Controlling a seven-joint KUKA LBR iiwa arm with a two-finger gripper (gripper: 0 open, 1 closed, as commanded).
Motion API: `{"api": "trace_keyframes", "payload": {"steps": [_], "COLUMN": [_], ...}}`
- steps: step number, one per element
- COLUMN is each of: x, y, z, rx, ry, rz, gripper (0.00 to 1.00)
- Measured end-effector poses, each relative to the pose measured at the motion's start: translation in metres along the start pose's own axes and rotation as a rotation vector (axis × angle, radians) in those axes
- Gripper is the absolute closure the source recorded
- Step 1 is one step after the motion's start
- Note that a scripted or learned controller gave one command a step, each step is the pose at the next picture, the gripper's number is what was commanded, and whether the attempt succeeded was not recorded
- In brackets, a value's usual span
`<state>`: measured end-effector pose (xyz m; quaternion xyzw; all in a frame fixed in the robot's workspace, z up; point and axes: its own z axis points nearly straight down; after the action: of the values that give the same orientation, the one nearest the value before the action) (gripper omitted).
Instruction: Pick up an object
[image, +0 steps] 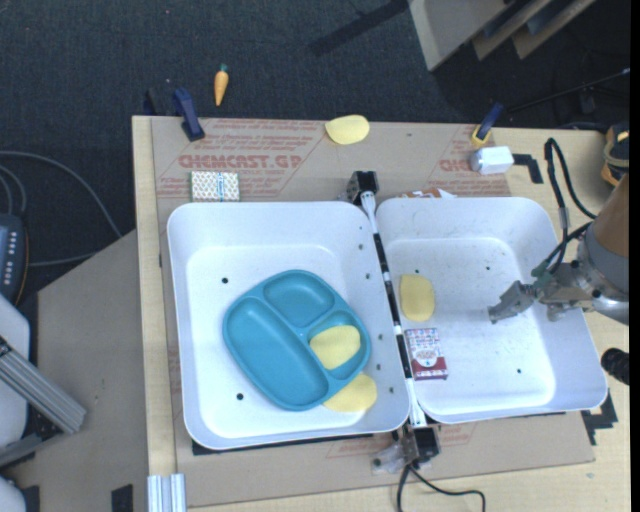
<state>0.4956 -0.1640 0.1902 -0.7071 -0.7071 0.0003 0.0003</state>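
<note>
Bins sit side by side: the left bin (200, 250) holds a blue divided tray (280, 345) with one yellow piece (335, 345) in a compartment and another (352, 395) at its edge. The right bin (480, 225) holds a yellow chip (417, 297) and a red-and-white packet (426, 352) by its left wall. The gripper (505, 308) hovers open, gripping nothing, right of both.

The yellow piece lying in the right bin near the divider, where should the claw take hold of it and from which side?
The yellow piece lies flat on the right bin floor, taller than wide in the camera view. Probably best to come straight down and pinch across its narrow width at mid-length. Its left edge sits close to the bin wall, so finger room there looks tight. The claw is to its right.
</note>
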Motion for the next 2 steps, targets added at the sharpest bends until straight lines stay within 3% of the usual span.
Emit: {"api": "trace_keyframes", "payload": {"steps": [1,2], "x": [0.070,0.046], "y": [-0.002,0.080], "z": [0.093,0.104], "rx": [-0.002,-0.004], "ry": [0.002,-0.001], "rz": [-0.001,0.000], "gripper": [0.00,0.00]}}
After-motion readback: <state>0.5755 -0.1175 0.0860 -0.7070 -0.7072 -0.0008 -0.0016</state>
